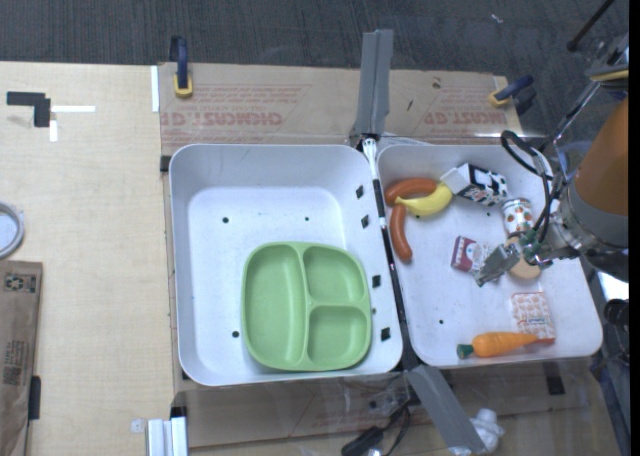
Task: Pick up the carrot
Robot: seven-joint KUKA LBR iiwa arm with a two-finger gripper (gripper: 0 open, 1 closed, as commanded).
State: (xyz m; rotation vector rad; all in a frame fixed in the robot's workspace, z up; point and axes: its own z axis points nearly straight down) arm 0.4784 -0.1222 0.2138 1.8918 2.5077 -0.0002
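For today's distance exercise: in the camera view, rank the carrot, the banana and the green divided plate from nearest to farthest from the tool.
Measured from the tool:
1. Carrot, right bin, near edge.
2. Banana, right bin, far left corner.
3. Green divided plate, left bin.

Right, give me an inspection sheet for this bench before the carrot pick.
Surface: two white bins side by side; left bin, right bin.
Job's things: carrot lying flat near the right bin's front edge, nothing touching it.
Clutter: green divided plate in the left bin; in the right bin, two sausages, banana, red packet, black-and-white carton, small can, wrapped snack.
Claw: claw low over the right bin's middle, behind the carrot, holding nothing visible.
Cables: black cable looping by the arm.
Surroundings: clamps on cardboard behind; tape roll at far left.
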